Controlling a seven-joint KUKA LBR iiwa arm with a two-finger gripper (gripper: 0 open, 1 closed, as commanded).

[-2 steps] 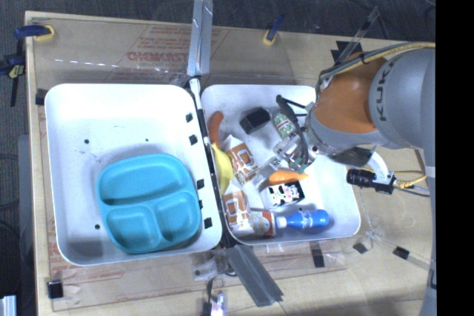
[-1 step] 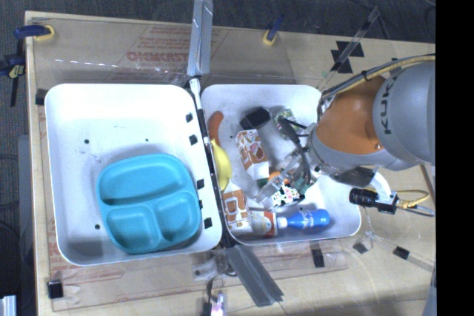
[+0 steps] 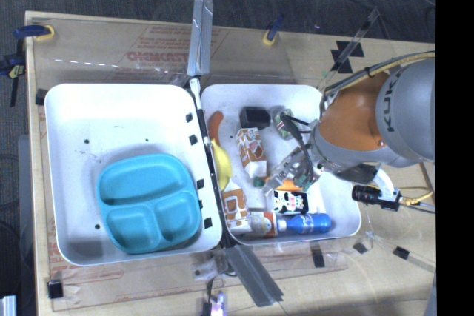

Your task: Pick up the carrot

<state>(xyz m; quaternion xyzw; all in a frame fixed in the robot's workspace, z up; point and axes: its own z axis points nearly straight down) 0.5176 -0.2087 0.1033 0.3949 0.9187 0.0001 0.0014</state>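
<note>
The carrot is a slim orange-brown piece lying along the left wall of the right bin, near its far end. A yellow banana lies just in front of it. My gripper hangs low over the middle of the right bin, well to the right of the carrot and apart from it, just above a black-and-white patterned box. Clutter around the gripper's tip blurs it.
The right bin also holds a black block, a brown-and-white carton, a second carton and a blue bottle along the near wall. In the left bin lies a blue divided plate.
</note>
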